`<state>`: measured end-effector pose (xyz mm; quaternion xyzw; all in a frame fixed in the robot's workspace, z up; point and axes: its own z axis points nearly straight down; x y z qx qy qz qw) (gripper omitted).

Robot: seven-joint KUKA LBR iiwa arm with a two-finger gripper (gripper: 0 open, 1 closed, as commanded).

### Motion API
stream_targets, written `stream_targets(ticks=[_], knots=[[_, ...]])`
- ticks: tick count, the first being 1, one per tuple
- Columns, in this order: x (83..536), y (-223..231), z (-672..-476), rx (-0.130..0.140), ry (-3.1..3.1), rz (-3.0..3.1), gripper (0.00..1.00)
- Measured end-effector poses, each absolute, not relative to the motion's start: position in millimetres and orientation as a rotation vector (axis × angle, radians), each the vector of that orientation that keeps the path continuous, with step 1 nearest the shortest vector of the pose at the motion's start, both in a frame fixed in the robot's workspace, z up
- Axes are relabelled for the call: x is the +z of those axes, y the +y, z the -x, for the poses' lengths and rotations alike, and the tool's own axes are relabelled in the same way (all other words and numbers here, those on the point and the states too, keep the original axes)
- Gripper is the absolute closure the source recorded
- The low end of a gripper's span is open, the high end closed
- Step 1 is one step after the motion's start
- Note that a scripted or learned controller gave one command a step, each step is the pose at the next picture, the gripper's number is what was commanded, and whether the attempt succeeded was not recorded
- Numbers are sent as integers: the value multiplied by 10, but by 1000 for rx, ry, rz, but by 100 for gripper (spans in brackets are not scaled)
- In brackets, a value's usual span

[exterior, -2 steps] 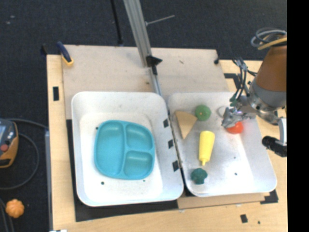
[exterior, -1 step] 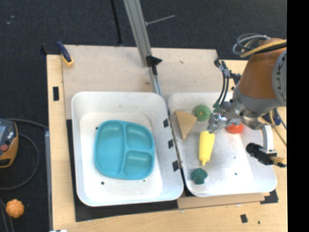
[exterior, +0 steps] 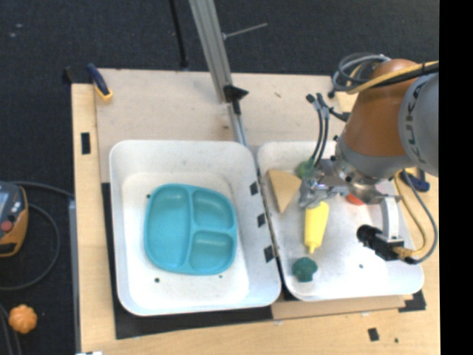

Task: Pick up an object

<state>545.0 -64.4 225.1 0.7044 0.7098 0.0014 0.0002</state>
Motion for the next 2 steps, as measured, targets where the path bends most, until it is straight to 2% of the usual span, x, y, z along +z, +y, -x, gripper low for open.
stream_targets(ticks=[1, 2], knots=[[2340, -204, -5304, 4, 2230, -2213, 100], [2344, 417, -5281, 5, 2232, -2211, 100]])
